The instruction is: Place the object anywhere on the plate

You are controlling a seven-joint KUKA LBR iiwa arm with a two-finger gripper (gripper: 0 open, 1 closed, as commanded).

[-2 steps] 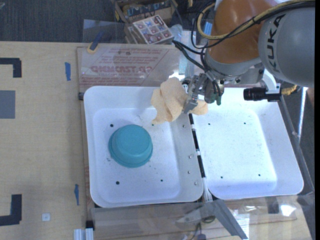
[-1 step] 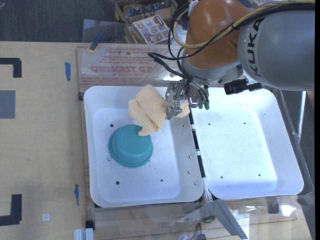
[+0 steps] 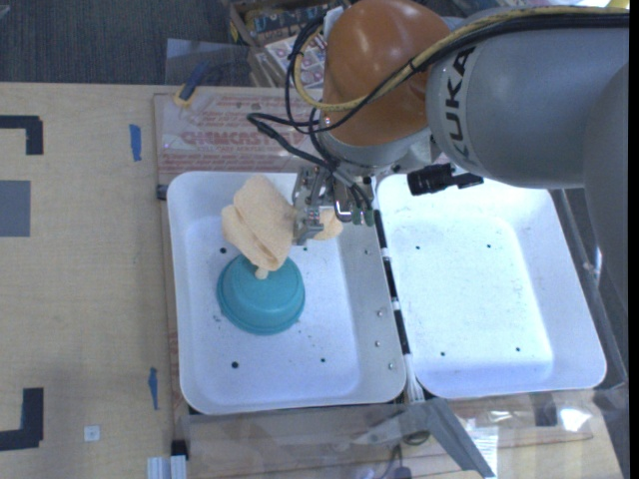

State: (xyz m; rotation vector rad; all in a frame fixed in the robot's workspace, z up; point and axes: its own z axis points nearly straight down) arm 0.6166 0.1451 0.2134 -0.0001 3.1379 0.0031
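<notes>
Beside hand, left: yellow cloth (overlapping teal plate); hand's grip state unclear.

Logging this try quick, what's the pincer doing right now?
Pincer: shut on the pale yellow folded cloth, above the round teal plate.

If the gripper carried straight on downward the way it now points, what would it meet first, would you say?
Most likely the yellow cloth: the gripper points down at its right edge in the left bin. The teal plate lies further down-left, off that line. Depth is hard to judge here.
</notes>
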